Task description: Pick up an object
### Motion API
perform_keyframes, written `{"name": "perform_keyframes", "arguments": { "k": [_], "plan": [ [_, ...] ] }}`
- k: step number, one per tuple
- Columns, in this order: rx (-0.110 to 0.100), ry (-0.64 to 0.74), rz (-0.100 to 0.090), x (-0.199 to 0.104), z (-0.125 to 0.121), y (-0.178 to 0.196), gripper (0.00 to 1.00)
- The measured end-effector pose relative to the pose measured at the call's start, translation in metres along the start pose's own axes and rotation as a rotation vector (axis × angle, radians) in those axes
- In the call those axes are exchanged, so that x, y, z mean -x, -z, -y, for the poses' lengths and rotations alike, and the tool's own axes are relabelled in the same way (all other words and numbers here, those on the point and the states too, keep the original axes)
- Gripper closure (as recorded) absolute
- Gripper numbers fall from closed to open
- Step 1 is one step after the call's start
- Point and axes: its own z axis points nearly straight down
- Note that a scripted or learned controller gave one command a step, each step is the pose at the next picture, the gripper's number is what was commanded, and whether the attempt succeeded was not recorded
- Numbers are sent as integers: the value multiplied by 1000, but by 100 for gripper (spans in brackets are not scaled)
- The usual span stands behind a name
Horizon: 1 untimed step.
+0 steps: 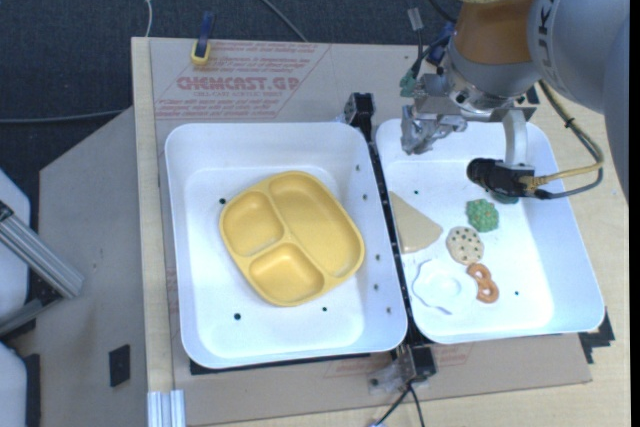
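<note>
The left bin (190, 245) holds a yellow divided plate (290, 237). The right bin (570, 265) holds a cookie (464, 243), pretzel (484, 283) and green piece (483, 213). The gripper (425, 137) hangs spread, pinching nothing.

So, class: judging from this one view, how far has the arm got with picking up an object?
Done: the gripper hangs over the right bin's far left corner. In hand: nothing visible between its fingers. Left: choosing and lifting an item; the tan wedge, cookie, green piece and pretzel all lie on the bin floor.
</note>
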Motion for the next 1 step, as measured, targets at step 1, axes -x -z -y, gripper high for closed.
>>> {"name": "perform_keyframes", "arguments": {
  "k": [1],
  "plan": [
    [0, 2, -1, -57, 6, -8, 100]
  ]
}}
